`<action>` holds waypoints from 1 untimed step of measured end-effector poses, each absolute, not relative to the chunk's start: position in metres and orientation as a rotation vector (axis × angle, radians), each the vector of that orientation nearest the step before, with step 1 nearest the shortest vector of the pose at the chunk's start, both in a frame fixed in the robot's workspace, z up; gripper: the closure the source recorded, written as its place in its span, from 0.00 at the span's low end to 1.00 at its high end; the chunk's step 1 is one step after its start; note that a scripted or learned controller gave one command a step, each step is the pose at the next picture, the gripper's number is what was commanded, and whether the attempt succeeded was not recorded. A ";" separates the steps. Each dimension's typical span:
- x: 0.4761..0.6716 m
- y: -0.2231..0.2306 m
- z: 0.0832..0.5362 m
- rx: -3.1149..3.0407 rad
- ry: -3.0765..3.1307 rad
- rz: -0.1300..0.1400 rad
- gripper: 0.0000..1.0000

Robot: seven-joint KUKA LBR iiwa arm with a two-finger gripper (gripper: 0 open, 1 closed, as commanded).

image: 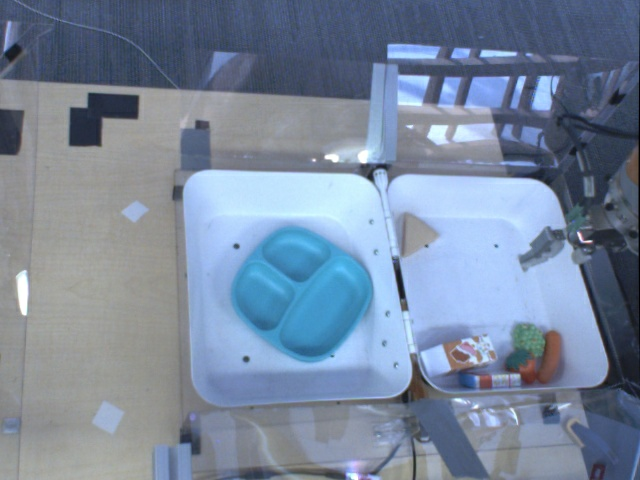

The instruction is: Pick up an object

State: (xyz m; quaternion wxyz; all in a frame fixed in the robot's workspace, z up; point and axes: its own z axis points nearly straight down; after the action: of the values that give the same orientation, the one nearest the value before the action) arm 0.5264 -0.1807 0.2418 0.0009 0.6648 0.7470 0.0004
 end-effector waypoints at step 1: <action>0.491 -0.120 0.148 2.000 2.426 0.000 0.00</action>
State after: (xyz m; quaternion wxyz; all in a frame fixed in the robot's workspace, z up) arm 0.4911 -0.1202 0.1475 -0.0013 0.6360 0.7717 -0.0001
